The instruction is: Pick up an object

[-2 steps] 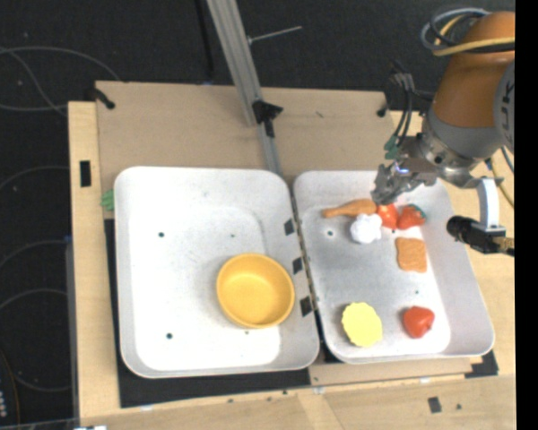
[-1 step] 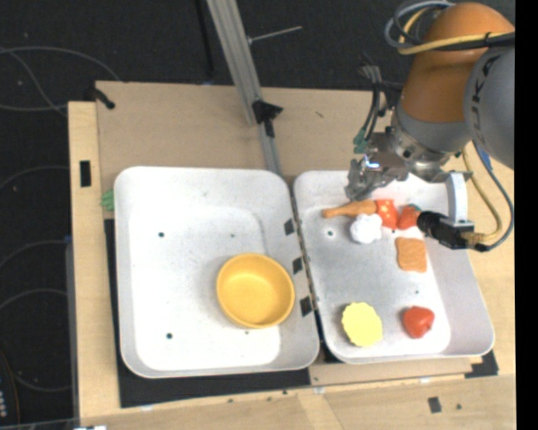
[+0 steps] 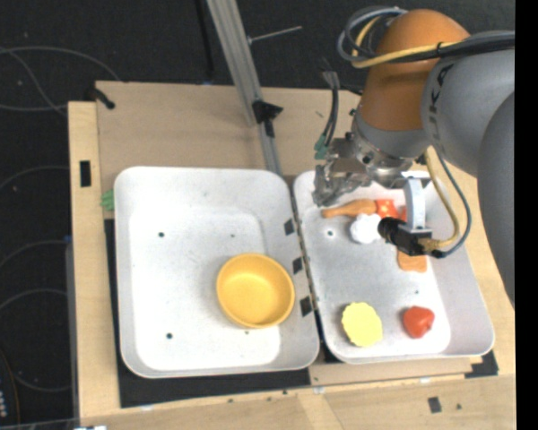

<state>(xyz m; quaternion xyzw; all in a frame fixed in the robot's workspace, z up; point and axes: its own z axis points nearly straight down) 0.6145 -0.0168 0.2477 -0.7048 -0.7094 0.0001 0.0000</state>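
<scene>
Two white bins sit side by side on the bench. The left bin (image 3: 161, 213) carries one thing — a yellow bowl (image 3: 255, 290), upright, low in the bin and toward its right wall. The right bin (image 3: 457, 321) carries several small pieces: one flat yellow disc (image 3: 361, 324) with a wavy edge near the front, one red piece (image 3: 418, 322) just to its right and apart from it, one white ball (image 3: 365, 231) higher up, one long orange piece (image 3: 348, 209) lying roughly crosswise near the bin's back left corner, and one small red-and-orange piece (image 3: 387, 208) touching or nearly touching the long one's right end. One more orange bit (image 3: 413, 262) shows lower right of the ball, partly hidden by a black fitting on the arm, so its shape cannot be told. The arm (image 3: 457, 88) comes in from the right, its orange band bulging above the wrist, cables looping over the top and down its side, and the wrist points down over the back of the right bin. The gripper (image 3: 334, 186) hangs over the bin's back left corner, just above the long orange piece — whether it touches that piece cannot be told, nor how wide it stands or whether it has hold of anything. One slanted metal rail (image 3: 238, 52) runs from the top of the view down to the gap between the bins.
</scene>
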